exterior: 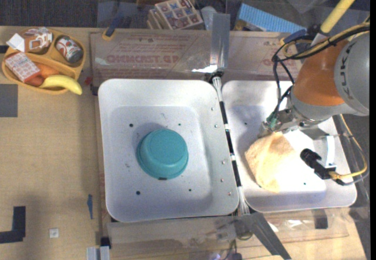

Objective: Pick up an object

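While the arm (329, 79) reaches down into the right bin (346, 197), its gripper (275, 123) sits at the upper edge of a crumpled tan cloth (269, 162); whether the jaws are spread or closed cannot be told from this angle. The step in hand appears to be the descent onto the cloth. The next move calls for closing on a raised fold, then lifting. Count: two bins, one cloth at right, one teal bowl (163, 153) upturned in the left bin (111, 188).
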{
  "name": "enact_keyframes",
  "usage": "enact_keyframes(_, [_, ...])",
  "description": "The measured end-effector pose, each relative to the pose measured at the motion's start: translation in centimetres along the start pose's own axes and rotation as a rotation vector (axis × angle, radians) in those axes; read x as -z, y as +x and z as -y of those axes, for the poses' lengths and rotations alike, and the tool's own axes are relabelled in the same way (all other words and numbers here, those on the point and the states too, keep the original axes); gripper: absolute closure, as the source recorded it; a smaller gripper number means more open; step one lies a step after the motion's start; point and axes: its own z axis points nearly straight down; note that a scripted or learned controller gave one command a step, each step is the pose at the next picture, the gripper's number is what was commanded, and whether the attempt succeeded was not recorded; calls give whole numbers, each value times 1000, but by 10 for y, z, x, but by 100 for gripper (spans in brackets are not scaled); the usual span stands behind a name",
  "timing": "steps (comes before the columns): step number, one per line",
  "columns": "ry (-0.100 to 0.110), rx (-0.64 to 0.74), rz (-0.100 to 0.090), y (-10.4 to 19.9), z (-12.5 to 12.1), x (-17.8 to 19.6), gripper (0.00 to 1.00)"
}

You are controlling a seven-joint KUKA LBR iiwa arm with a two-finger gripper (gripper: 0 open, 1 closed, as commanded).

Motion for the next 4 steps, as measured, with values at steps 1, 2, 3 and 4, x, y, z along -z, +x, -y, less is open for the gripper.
enact_keyframes(1, [0,0,0,0,0,0,0])
enact_keyframes(2, [8,44,-1,-11,-81,17,0])
enact_keyframes(3, [6,108,0,-25,-16,-12,0])
enact_keyframes(4, [5,248,-2,14,13,-11,0])
